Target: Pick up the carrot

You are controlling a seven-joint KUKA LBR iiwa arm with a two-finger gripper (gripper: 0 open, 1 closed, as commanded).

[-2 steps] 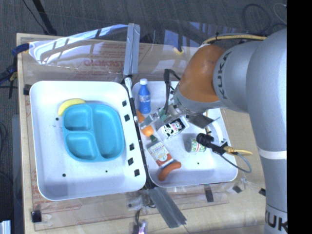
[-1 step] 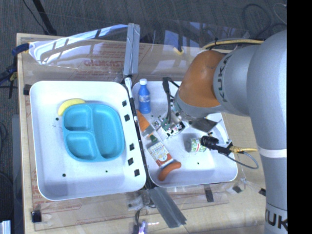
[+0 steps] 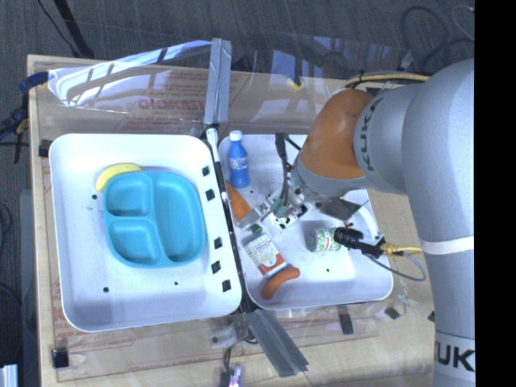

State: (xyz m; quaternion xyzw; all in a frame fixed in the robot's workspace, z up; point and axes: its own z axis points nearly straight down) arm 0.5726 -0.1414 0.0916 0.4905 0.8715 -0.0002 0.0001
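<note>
Bench with two shallow white bins, viewed from above at a slant. In the left bin (image 3: 72,280) a blue divided plate (image 3: 155,218) is seen lying flat, with a yellow object, possibly a banana (image 3: 118,172), tucked against the plate's upper left edge and partly hidden by it. The two bins are joined along a central wall fitted with small black clips. In the right bin (image 3: 363,290), just beside that wall, a blue bottle with a white cap (image 3: 238,161) is laid at the top; directly below it the carrot (image 3: 239,203), a short orange piece, is found close against the wall. Lower down, a small printed packet (image 3: 263,251) and a reddish sausage (image 3: 280,280) are placed, and a green-and-white can (image 3: 325,239) lies on its side to the right. The gripper (image 3: 278,208) is positioned low over the bin, just beside the carrot on its right; whether the tool is wide, narrow or closed on anything cannot be told, since the wrist and cabling cover it. The step in hand is judged to be the approach to the carrot, with no lift yet shown. For the next move a small shift toward the central wall is called for, so that the carrot is straddled without the bottle or the wall being struck.
</note>
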